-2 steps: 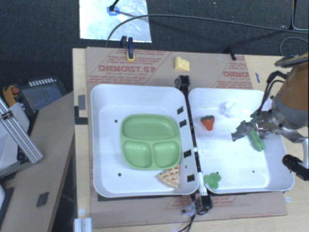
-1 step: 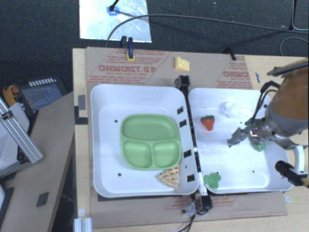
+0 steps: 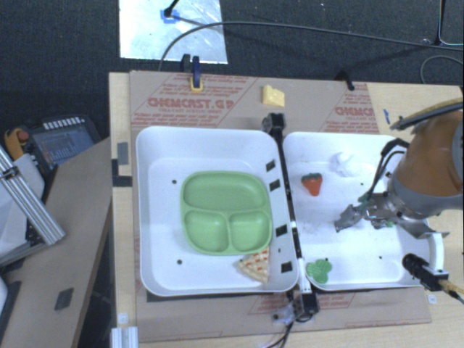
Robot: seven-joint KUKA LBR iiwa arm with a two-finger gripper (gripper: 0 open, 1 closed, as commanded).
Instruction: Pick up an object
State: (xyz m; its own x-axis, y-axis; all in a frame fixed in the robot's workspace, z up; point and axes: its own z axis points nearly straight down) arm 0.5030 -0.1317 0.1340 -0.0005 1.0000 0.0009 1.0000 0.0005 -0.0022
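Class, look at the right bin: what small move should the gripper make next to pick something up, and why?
Probably shift the gripper toward the strawberry, up and left in the view, then lower. The toy sits alone on the right bin floor, the closest object to the fingertips.

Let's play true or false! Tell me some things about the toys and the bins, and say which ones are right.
1. The green plate sits in the left bin. True.
2. The strawberry lies on the green plate. False: it lies in the right bin.
3. The pizza slice sits at the plate's near edge. True.
4. The yellow cheese is in the right bin. False: it lies on the cardboard behind the bins.
5. The claw is over the right bin. True.
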